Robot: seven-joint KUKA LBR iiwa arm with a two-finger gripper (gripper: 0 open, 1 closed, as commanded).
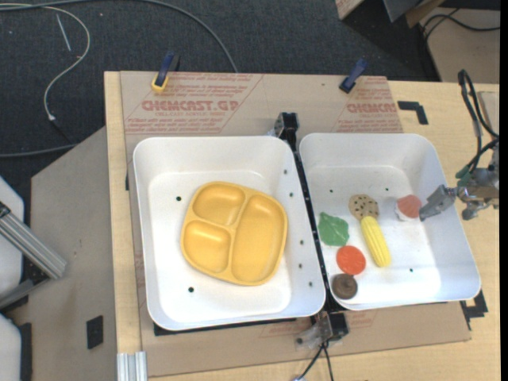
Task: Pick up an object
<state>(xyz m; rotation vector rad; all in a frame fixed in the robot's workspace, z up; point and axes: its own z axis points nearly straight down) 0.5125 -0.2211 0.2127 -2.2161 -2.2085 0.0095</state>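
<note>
Right now my pincer point(435, 205) sits at the right bin's point(432, 153) far edge, just beside a pale red round piece point(409, 206); I cannot tell its state. Corn point(375, 240), cookie point(363, 206) and tomato point(351, 259) cluster near, reachable.

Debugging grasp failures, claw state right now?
Claw: over the right bin's right side, beside the pink round piece; open or shut cannot be told, and nothing is seen held in it.

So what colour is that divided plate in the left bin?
The divided plate is yellow, seen plainly in the camera view.
</note>
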